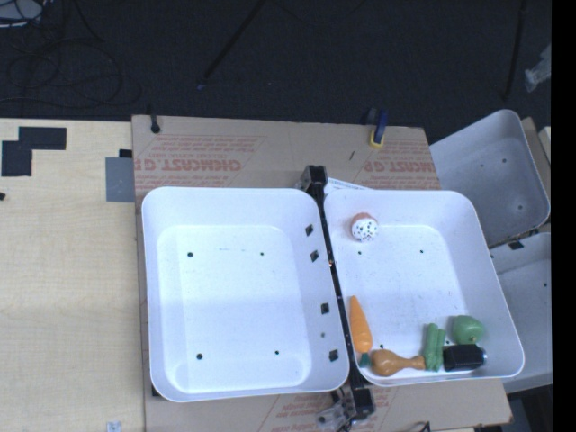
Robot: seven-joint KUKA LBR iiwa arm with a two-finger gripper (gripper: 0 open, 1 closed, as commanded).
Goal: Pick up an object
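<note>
The right bin [450,207] holds several small objects. A white ball with dark dots and an orange top [364,228] lies near its back left corner. An orange carrot [360,325] lies along the left wall near the front. At the front edge sit an orange gourd-shaped toy [396,362], a green stick-like piece [434,346], a green rounded object [467,329] and a black block [463,358], close together.
The left bin [229,300] stands beside the right one, joined by a black divider with clips [326,268]. Both rest on a cardboard sheet [270,156] on the wooden bench. A grey metal plate [499,165] lies at the right.
</note>
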